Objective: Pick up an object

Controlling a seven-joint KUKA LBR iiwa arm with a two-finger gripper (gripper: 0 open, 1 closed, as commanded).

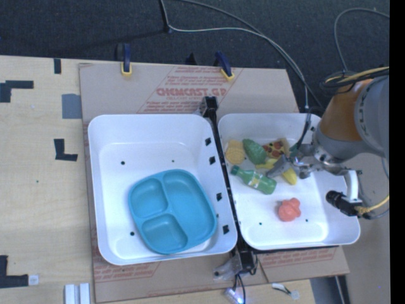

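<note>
Green bottle [254, 180] lies on its side in the right bin [316, 233], among toy foods. The fingers [283, 164] hang just right of it, by a yellow piece [289, 177]; whether they grip anything, I cannot tell. A pink toy [288, 210] lies nearer the front.

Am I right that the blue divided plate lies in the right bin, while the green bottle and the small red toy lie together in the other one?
Not quite: the camera view shows the blue divided plate in the left bin. The green bottle and the small red toy do lie together, in the right bin.
</note>
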